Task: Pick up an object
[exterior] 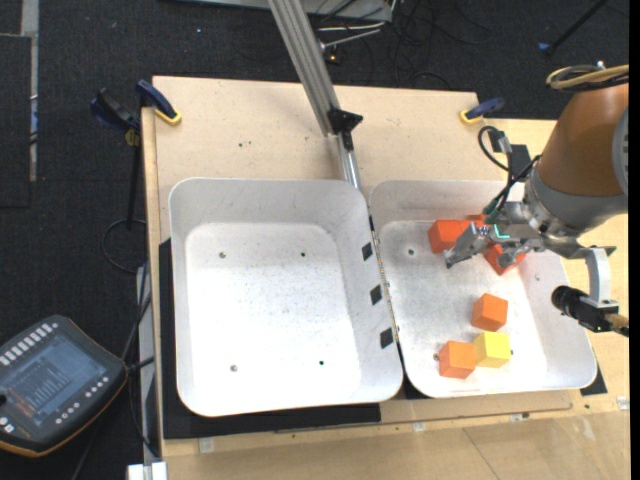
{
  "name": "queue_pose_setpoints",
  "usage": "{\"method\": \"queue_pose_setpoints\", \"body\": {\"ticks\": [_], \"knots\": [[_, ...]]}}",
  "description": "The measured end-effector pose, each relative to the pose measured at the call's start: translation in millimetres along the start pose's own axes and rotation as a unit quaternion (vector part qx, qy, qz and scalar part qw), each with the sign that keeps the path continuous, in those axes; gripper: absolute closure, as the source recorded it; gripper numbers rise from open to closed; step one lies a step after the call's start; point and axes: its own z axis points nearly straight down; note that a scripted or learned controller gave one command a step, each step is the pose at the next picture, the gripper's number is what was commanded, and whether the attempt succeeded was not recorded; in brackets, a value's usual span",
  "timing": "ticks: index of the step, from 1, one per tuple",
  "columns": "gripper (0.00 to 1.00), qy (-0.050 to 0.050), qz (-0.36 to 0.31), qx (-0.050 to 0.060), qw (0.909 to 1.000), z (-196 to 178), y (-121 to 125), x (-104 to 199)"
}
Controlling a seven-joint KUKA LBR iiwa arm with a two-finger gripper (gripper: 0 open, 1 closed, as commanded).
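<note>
Gripper (478, 245): you can't tell its finger state; it's low in the right bin (560, 373).
Nearest: orange block (447, 235), red block (503, 258) alongside.
Room: left bin (190, 208), speckled floor.

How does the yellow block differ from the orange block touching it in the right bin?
Colour: the yellow block is yellow, the orange block orange. Position: the yellow block sits to the right and slightly farther back; the orange block lies nearer the bin's front rim. Both are small cubes, apart from the gripper.
</note>
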Motion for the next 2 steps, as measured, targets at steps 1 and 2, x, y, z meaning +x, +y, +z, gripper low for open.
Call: {"method": "queue_pose_setpoints", "body": {"ticks": [1,2], "knots": [[0.00,0.000,0.000,0.002,1.0000,62.2,3.4,5.2],[0.00,0.000,0.000,0.000,1.0000,111.1,3.2,5.6]]}}
